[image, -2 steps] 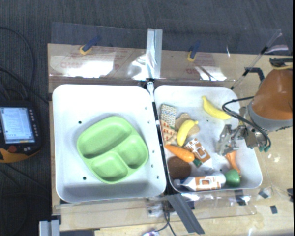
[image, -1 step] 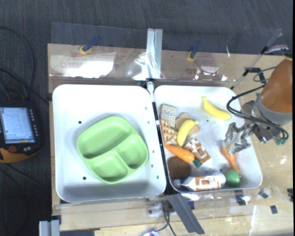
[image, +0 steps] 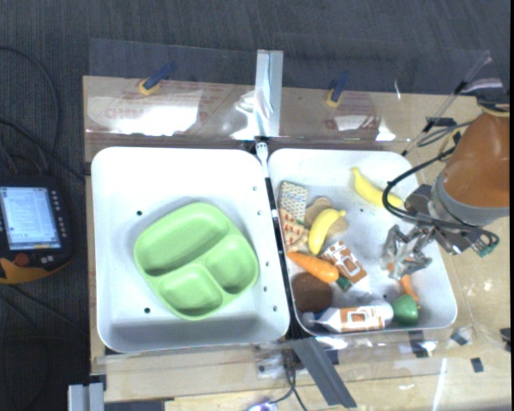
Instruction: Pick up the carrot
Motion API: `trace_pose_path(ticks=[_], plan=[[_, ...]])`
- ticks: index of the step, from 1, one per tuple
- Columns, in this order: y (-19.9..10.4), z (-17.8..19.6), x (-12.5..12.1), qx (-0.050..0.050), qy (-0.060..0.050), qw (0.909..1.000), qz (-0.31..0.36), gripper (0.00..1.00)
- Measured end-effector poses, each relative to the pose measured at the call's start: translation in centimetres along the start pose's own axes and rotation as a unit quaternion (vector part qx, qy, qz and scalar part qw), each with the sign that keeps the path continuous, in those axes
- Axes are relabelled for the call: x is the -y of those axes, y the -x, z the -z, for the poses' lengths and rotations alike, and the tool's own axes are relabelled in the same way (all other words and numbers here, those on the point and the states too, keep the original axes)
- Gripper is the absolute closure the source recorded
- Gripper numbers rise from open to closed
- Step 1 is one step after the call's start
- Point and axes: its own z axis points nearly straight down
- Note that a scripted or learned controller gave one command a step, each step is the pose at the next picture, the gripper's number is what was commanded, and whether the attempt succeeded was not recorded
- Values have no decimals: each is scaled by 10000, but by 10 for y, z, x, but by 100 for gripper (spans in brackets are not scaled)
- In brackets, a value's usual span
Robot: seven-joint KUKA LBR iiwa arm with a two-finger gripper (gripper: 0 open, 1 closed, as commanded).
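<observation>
The carrot (image: pixel 313 266) lies in the right bin (image: pixel 445 311), left of the pincer (image: pixel 406 257); the divided plate (image: pixel 197 257) sits in the left bin (image: pixel 111 315).

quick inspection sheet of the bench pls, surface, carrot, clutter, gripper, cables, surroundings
surface: two white bins side by side; left bin holds a green divided tray, right bin holds the food items.
job's things: carrot lies near the right bin's left wall, not gripped.
clutter: two bananas, cracker pack, brown round item, white bottle, green item.
grippers: gripper sits low over the right bin's right side, apart from the carrot; finger state cannot tell.
cables: black cable loops beside the wrist.
surroundings: pendant on dark carpet to the left.
</observation>
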Motion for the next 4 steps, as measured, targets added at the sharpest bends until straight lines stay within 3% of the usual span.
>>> trace_pose_path(ticks=[1, 2, 3, 4], plan=[[-33, -16, 0, 31, -35, 9967, 806, 100], [21, -10, 35, 14, -7, 9849, 1729, 100], [-28, -5, 4, -2, 3, 9657, 2595, 100], [-41, -34, -5, 27, -71, 9357, 3528, 100]])
